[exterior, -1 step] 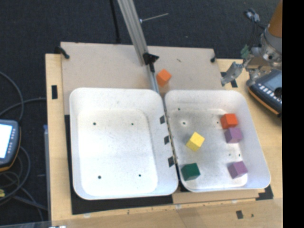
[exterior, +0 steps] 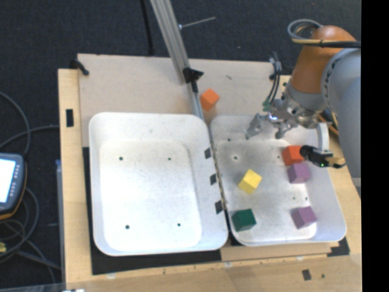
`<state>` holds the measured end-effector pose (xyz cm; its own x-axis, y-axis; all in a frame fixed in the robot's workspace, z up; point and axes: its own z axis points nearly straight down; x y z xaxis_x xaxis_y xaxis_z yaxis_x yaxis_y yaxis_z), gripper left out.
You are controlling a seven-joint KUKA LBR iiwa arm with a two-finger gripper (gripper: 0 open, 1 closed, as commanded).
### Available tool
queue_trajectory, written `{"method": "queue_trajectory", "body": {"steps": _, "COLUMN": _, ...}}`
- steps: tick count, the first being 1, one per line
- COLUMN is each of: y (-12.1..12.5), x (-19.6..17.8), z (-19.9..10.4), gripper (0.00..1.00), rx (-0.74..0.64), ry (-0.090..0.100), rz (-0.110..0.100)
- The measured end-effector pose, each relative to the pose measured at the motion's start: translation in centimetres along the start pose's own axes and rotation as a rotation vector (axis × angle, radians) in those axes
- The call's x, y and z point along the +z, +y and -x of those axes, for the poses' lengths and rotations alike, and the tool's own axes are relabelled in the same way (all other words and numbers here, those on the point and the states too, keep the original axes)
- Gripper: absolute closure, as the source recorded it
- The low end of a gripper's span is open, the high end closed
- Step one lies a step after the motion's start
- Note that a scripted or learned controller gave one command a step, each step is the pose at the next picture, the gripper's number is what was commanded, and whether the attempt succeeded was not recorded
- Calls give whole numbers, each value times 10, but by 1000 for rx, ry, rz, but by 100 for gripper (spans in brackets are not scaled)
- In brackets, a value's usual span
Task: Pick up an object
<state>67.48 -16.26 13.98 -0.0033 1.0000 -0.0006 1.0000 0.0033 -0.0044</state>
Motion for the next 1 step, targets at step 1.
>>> {"method": "queue_trajectory", "body": {"steps": 1, "y": -51, "x": 46, "z": -59, "gripper": 0, "rx": -2, "ry": 2, "rz": -1}}
